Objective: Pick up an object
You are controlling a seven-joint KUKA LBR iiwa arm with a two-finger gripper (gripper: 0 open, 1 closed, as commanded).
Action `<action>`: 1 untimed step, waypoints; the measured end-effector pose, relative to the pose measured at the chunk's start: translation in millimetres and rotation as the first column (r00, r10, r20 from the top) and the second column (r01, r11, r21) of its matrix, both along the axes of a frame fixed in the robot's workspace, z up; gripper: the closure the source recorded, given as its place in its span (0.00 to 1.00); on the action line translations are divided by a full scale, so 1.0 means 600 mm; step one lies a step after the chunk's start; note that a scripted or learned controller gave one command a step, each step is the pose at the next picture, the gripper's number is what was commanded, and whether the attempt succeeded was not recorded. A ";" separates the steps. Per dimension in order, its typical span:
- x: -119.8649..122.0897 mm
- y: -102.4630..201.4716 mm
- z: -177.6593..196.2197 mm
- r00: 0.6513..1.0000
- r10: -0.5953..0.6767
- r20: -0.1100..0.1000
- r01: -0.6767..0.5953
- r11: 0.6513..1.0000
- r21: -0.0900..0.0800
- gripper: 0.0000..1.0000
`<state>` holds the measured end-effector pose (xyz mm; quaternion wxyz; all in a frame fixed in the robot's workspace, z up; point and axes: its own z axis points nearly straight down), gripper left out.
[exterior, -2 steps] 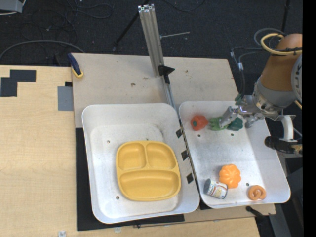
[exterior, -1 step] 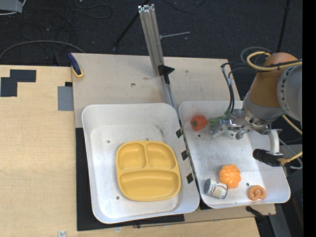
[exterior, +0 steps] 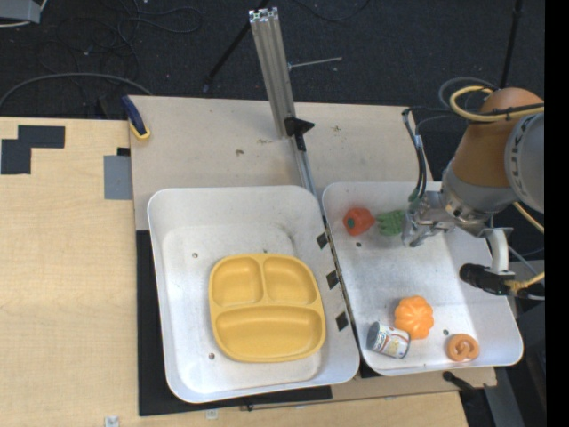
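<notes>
Fingers (exterior: 414, 235) of the grey arm reach down into the right bin (exterior: 498, 345) just beside a small green object (exterior: 390, 222); whether they are parted or closed cannot be told, and nothing shows between them. Left of the green piece lies a red-orange object (exterior: 358, 221). Nearer the front edge sit an orange pumpkin-like object (exterior: 413, 316), a small can (exterior: 388, 340) on its side touching it, and a ring-shaped pastry (exterior: 461, 347). A yellow divided plate (exterior: 266, 307) rests in the left bin (exterior: 178, 238).
</notes>
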<state>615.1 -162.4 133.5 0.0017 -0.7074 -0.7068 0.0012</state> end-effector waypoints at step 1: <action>0.012 -0.005 0.075 1.000 0.002 0.007 -0.002 1.000 -0.002 1.00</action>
